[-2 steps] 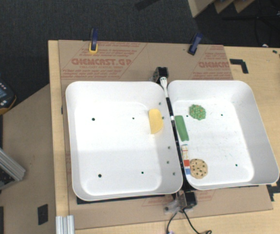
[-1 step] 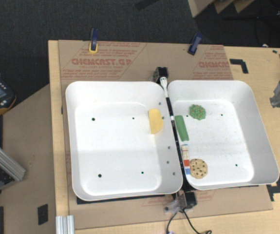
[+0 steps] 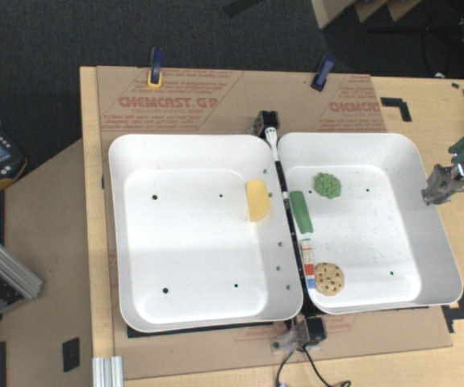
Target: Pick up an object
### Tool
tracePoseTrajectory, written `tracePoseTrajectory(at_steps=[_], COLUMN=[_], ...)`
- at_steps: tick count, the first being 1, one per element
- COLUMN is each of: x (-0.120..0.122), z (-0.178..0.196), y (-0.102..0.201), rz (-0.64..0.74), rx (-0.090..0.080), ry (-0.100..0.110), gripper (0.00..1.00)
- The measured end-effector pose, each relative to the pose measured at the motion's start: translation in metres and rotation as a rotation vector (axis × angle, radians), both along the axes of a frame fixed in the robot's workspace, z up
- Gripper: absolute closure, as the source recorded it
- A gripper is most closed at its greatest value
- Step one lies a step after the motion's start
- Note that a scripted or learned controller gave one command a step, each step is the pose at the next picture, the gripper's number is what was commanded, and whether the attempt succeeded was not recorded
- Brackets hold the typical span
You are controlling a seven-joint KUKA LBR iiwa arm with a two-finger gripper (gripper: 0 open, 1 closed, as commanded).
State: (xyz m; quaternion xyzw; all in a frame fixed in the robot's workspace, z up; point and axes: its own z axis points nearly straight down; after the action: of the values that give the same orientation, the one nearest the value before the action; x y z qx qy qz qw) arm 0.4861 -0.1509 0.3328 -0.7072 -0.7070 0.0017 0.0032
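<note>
Cardboard bench (image 3: 215, 87) (dark carpet (image 3: 54, 22) around)

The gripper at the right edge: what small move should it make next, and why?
Probably a slide inward over the right bin. The gripper sits outside that bin's right rim with nothing between its fingers, and the green ball, green stick and cookie all lie further in.
</note>
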Motion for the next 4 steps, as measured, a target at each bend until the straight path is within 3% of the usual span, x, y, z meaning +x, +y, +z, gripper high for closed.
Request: tracePoseTrajectory(at_steps=[1,2,3,4], x=[0.018,0.040,0.034,0.017], z=[0.075,0.061,0.046,0.055], y=[0.081,0.153,0.196,0.217], rz=[0.009,0.009,0.006,0.004], rx=[-0.003,-0.001,-0.001,-0.001], ry=[-0.016,-0.008,-0.003,-0.005], gripper=[1.00,1.00,1.00,1.00])
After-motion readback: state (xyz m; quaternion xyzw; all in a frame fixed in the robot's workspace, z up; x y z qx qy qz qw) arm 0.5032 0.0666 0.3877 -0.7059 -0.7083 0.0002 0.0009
